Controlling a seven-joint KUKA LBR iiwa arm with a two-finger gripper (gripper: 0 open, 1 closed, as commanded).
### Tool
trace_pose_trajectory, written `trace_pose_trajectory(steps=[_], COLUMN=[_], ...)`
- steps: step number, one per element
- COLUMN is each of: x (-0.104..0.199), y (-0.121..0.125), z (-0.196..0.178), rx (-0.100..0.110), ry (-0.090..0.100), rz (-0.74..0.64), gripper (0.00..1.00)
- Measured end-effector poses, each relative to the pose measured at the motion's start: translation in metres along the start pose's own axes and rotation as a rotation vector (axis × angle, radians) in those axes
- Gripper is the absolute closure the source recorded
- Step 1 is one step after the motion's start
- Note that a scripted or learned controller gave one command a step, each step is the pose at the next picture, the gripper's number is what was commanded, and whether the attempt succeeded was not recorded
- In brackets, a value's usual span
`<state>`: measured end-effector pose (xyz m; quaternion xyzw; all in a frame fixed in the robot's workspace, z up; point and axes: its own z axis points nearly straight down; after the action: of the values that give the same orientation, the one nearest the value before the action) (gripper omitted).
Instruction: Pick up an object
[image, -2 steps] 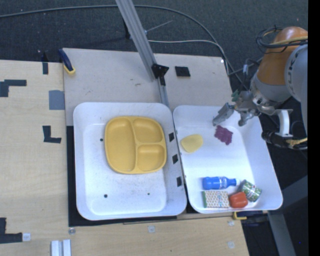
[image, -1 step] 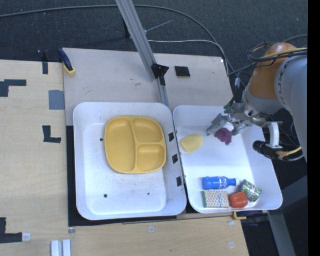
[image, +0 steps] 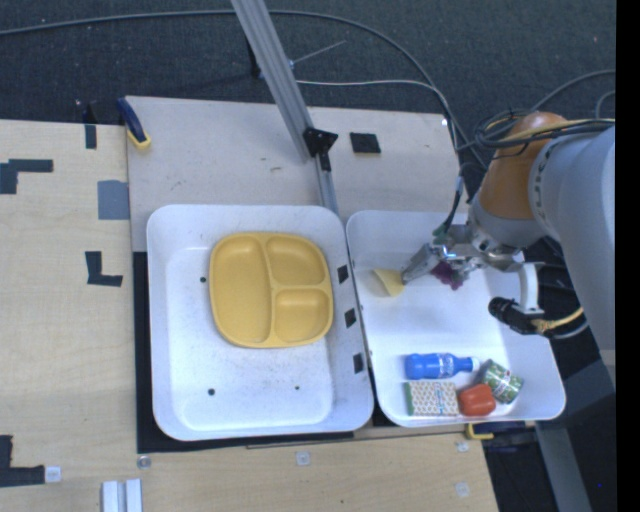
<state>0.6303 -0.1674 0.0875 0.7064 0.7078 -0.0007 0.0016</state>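
- Evidently set low inside the right bin, near its upper left corner: gripper, at the end of the arm reaching in from the right.
- Spread apart and grasping nothing, one dark finger slanting toward the yellow wedge, so placed presumably to straddle it on the next descent.
- Lying just beside that fingertip, close to the bin's left wall: the yellow wedge, likeliest thing to be picked; touching or merely near, hard to tell from this slant.
- Something small and dark purple just under the gripper; part of the tool or a separate item, unclear.
- Gathered along the bin's lower edge, well apart from the gripper: blue bottle, patterned box, red piece and green can in the lower right corner, crowded and so harder to grasp cleanly.
- Resting alone in the middle of the left bin: yellow divided plate, flat and wide, poor fit for two fingers.
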Motion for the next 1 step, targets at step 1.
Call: trace_pose_trajectory(steps=[1], x=[-0.0003], y=[0.0019], z=[-0.0142], rx=[-0.006], ry=[-0.003], rz=[-0.001], gripper=[1.0])
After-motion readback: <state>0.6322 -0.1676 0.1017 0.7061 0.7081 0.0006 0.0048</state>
